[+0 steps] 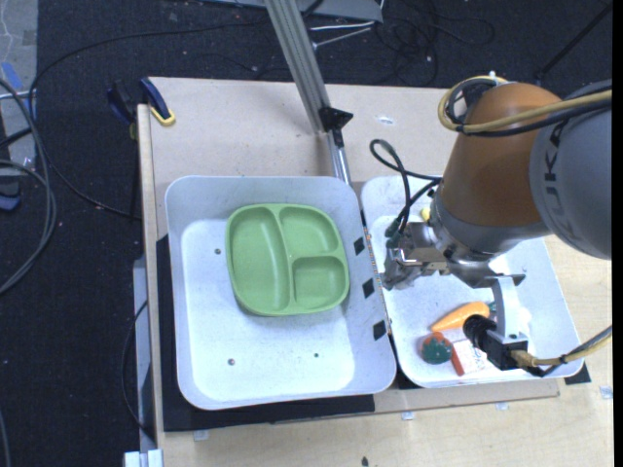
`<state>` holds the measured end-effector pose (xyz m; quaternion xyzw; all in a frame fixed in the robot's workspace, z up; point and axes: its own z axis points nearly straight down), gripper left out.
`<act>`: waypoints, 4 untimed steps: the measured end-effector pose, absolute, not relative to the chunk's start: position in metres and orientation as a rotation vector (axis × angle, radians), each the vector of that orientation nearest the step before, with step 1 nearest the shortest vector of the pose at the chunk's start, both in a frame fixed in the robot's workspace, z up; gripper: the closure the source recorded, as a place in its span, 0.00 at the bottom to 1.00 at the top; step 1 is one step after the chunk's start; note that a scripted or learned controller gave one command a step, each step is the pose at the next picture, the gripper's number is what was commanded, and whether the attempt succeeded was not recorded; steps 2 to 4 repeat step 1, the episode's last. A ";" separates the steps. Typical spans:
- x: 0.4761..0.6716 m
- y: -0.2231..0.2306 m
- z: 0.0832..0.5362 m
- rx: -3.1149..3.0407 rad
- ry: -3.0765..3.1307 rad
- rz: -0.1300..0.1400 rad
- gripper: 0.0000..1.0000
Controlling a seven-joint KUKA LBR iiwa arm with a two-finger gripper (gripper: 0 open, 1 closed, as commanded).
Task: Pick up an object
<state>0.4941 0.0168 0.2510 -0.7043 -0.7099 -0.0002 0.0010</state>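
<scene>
Camera view: the pincer [399, 266] hangs over the left side of the right bin [557, 300], close to the edge it shares with the left bin [195, 358]; whether it is spread or pressed together cannot be told. An orange piece [459, 315], a teal ball [435, 350] and a red-and-white box [467, 360] lie clustered toward the right bin's near edge, apart from the pincer. A green plate [287, 258] lies in the left bin.

On the bench [243, 115], the left bin [195, 358] holds a divided plate [288, 259]; in the right bin's [555, 290] near part lie a carrot [459, 316], a ball [436, 350] and a small box [467, 360].
</scene>
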 end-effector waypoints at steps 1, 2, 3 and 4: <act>0.488 0.064 0.250 -2.212 -2.228 -0.001 1.00; 0.488 0.064 0.250 -2.212 -2.228 -0.001 1.00; 0.488 0.064 0.250 -2.212 -2.228 -0.001 1.00; 0.488 0.064 0.250 -2.212 -2.228 -0.001 1.00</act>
